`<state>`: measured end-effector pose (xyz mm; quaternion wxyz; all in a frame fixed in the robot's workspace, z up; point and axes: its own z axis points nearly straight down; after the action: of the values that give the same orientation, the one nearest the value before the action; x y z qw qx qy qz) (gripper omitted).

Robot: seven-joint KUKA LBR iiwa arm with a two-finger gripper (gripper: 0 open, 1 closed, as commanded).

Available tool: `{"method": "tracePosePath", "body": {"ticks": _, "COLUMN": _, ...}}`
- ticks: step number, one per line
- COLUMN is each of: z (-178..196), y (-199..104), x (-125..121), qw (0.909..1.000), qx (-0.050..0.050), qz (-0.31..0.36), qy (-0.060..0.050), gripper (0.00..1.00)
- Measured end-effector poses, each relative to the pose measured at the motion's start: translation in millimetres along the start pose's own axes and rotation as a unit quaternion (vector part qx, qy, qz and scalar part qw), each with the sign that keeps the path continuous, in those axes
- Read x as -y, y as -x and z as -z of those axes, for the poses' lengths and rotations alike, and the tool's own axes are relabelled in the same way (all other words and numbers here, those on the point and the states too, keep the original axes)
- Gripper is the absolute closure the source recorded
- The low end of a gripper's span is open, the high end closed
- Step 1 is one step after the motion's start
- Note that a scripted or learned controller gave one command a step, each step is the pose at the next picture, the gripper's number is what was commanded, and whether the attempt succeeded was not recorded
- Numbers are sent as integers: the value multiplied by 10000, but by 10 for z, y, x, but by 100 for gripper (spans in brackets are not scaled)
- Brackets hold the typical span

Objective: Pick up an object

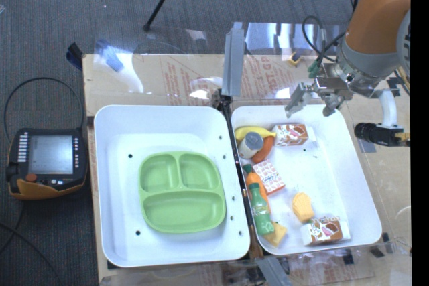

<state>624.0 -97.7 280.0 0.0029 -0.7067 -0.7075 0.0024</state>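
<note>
The gripper (314, 100) hangs open and empty above the right bin's (348, 171) far edge, positioned to descend toward the carton (293, 134).

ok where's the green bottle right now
The green bottle lies in the right bin, along its left wall near the front, just below the carrot and left of the yellow wedge.

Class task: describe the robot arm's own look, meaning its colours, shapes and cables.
The arm has a rounded orange band above a grey wrist section. Dark cables loop beside it. Its gripper is grey metal with two slim fingers.
</note>
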Motion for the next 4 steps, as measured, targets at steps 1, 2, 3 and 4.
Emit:
{"method": "tracePosePath", "body": {"ticks": 1, "z": -1449, "y": -9, "x": -110, "qw": 9993, "qx": 12, "qz": 373, "qy": 98, "gripper": 0}}
{"method": "tracePosePath", "body": {"ticks": 2, "z": -1543, "y": 60, "x": -191, "qw": 9988, "qx": 18, "qz": 468, "qy": 147, "gripper": 0}}
{"method": "tracePosePath", "body": {"ticks": 3, "z": -1566, "y": 70, "x": -210, "qw": 9987, "qx": 21, "qz": 474, "qy": 166, "gripper": 0}}
{"method": "tracePosePath", "body": {"ticks": 4, "z": -1597, "y": 16, "x": -147, "qw": 9973, "qx": 25, "qz": 685, "qy": 280, "gripper": 0}}
